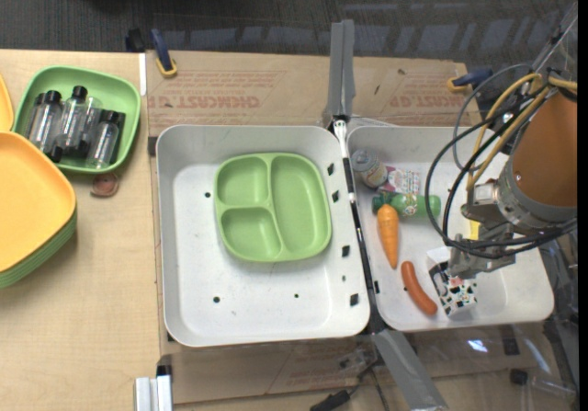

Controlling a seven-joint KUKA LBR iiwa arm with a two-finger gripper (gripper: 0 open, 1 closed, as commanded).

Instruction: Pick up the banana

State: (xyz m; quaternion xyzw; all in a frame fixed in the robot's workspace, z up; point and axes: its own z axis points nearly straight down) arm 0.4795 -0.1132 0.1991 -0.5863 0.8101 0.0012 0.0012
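The arm (542, 165) reaches in from the right and hangs over the right bin (524, 303), with the end effector (457, 288) low near that bin's front edge. It is seen from above, and its own housing and a loop of cables cover it, so I cannot tell whether it is released or clenched. Nothing can be seen grasped in it.

The banana (474, 231) is hard to make out. The best candidate is a small patch of yellow in the right bin, just under the wrist, and it is probably the fruit with most of its body hidden by the arm. If so, it lies just beside the end effector, on the side toward the far wall of the bin and slightly to the right in the view. Too little of it shows to tell its long axis.

On the other side of the end effector are a sausage (418, 288), just beside it, and a carrot (389, 233) farther up the bin. Both lie roughly lengthwise from front to back. A small can (367, 166) and a green packet (413, 207) sit near the far left corner.

The left bin (184, 244) holds a green divided plate (273, 207), well apart from the arm and of no part in the job.

My judgement is that the coming move is a short pull back toward the far side, away from the sausage, followed by a descent onto the yellow patch. The wrist angle can only be set once the banana's length is exposed.
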